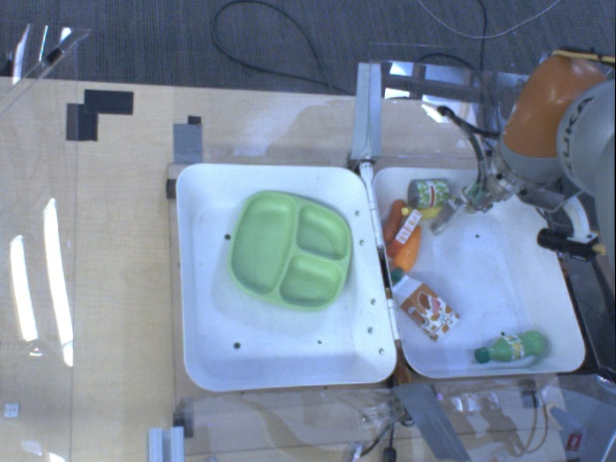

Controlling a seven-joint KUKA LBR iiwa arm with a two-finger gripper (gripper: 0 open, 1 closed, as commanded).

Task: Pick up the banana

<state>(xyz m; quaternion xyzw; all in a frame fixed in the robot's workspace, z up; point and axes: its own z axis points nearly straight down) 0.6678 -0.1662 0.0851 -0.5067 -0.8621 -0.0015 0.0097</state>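
Because the claw sits low over the back of the right bin, just beside a small can lying on its side, the plainest risk is that it closes on the wrong thing. Whether the claw is wide or narrow cannot be told, as the grey and orange arm reaching in from the right blurs and partly covers it. Where the banana lies cannot be told either. It may be hidden under the arm or wrist, so any grasp from here would be made half blind. Close to the can, against the wall between the bins, lies an orange packet. Nearer the front are a brown carton and, well apart in the front corner, a green bottle. A downward move at this spot could nudge the can so that it rolls into the orange packet, or pinch the can's rim and drag it along. The bin's back wall is also near, and the claw could scrape it. The left bin holds a green divided plate and lies well away from the claw. Both bins rest on a pale wooden worktop.
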